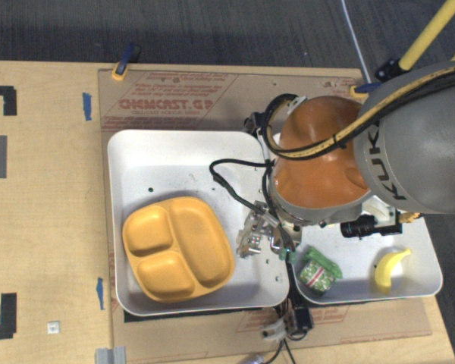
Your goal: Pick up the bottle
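bench point(45, 203): tan boards with blue tape bits, carrying both bins; spreads out well to the left of the gripper
arm point(417, 150): big grey body with the orange band, coming in from the right; sits right above the gripper
left bin point(174, 158): gripper hangs over its right edge
right bin point(428, 279): just right of the gripper
yellow tray point(178, 247): three compartments, flat in the left bin; close on the gripper's left
bottle point(318, 270): green, lying in the right bin; just right of and slightly below the gripper, apart from it
banana point(389, 270): further right, past the bottle
gripper point(259, 237): can't honestly tell if it's spread or clamped; too cluttered
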Robot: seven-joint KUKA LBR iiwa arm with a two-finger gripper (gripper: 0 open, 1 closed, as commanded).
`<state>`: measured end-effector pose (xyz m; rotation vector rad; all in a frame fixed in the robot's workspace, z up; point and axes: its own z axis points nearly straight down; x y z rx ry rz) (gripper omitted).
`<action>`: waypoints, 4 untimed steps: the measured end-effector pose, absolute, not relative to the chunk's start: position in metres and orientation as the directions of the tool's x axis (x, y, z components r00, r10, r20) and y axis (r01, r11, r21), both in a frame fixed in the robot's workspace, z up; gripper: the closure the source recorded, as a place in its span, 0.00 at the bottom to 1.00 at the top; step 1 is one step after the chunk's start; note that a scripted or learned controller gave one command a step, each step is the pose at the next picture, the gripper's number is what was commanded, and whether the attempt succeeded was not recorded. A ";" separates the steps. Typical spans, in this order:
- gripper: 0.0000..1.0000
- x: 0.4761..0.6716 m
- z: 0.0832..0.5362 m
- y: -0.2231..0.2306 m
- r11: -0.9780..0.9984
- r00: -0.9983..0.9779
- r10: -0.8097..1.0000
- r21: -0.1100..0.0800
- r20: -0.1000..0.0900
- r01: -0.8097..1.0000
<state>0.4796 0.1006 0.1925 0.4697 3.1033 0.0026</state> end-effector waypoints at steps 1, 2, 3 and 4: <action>0.00 0.480 0.192 0.100 0.955 -0.955 0.296 0.002 -0.003 0.296; 1.00 0.481 0.203 0.101 0.955 -0.955 0.296 0.005 -0.006 0.296; 1.00 0.480 0.185 0.079 1.000 -1.000 -0.010 0.001 -0.001 -0.010; 1.00 0.486 0.185 0.016 0.971 -0.971 0.238 0.001 -0.002 0.238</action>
